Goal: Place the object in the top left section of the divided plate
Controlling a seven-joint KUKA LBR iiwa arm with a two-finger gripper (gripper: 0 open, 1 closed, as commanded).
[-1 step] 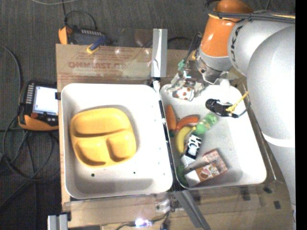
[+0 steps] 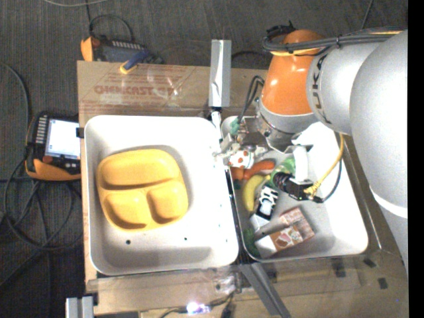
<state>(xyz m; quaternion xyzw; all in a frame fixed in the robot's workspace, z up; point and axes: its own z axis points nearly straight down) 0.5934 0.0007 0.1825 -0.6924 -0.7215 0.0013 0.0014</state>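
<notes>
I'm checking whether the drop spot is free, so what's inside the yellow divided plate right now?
The yellow divided plate sits in the left bin. Its three sections show bare yellow surface, with no object lying in any of them. What lies beneath the plate is covered.

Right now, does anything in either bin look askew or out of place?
Nothing looks spilled or broken. The yellow divided plate sits slightly rotated in the left bin, not square to its walls. In the right bin, the items are crowded against the left wall, with the small carton lying tilted on its side.
</notes>
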